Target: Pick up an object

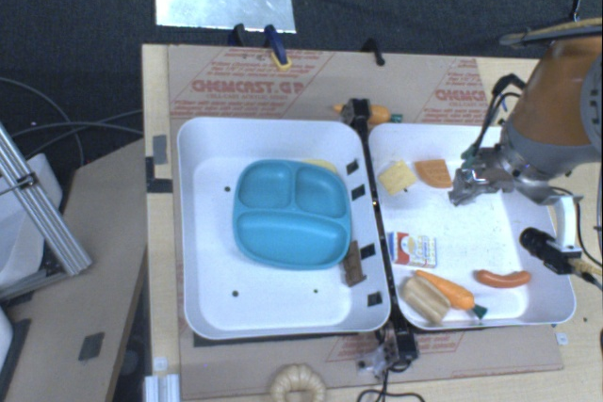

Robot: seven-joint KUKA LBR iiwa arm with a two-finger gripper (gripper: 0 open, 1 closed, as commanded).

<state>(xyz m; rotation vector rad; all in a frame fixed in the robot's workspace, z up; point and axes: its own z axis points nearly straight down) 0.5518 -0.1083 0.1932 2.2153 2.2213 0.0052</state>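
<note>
In the right bin (537,202) lie a yellow cheese wedge (397,177), an orange slice (434,172), a small white carton (413,249), a carrot (448,290), a tan bread roll (423,299) and a reddish sausage (502,278). My gripper (467,184) hangs over the upper middle of this bin, just right of the orange slice and apart from it. Nothing shows in its grasp. The arm's grey and orange wrist (558,122) rises behind it to the right.
The left bin (203,202) holds a blue divided plate (290,212), a yellow piece (321,165) behind the plate, and a brown item (353,266) by the divider. A black part (546,249) sticks in over the right bin's right side. A beige ring (300,383) lies on the bench below the bins.
</note>
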